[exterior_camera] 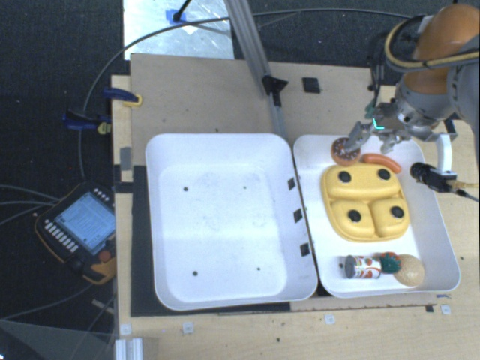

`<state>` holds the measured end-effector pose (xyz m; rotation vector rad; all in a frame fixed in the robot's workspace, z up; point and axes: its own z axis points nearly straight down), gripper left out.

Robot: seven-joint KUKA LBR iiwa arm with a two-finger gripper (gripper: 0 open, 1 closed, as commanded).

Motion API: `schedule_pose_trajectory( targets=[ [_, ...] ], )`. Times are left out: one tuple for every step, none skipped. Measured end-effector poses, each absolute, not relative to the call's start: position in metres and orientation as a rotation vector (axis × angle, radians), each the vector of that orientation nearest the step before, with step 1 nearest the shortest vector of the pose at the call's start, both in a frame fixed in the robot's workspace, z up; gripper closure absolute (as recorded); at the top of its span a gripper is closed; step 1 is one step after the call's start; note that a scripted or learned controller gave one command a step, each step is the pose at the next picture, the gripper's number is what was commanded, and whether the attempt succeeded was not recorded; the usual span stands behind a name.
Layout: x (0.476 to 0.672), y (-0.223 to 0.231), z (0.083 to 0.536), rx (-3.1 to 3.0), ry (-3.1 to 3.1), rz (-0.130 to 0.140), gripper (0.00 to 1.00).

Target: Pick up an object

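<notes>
My gripper (pixel 373 141) hangs over the back edge of the right bin (pixel 442 223), open, with nothing between its fingers. One finger (pixel 357 135) reaches toward a brown sprinkled donut (pixel 345 151) lying just to its left. An orange sausage (pixel 381 161) lies directly in front of the gripper, against a yellow moulded tray with black dots (pixel 365 199). Near the bin's front wall lie a small can (pixel 361 267), a green piece (pixel 390 261) and a beige rounded object (pixel 409 271).
The left bin (pixel 169 156) stands beside the right one, their rims touching. A black fitting (pixel 429 174) juts over the right bin's far right rim. A metal pole (pixel 251 40) slants across the back of the bench. A teach pendant (pixel 79 227) lies at the left.
</notes>
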<state>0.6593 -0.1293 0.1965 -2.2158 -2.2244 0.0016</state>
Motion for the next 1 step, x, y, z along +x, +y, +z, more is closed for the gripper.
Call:
schedule_pose_trajectory(
  targets=[
    [0.6603,-0.1293,0.1985,-2.218,-2.227,-0.002,0.0]
  ],
)
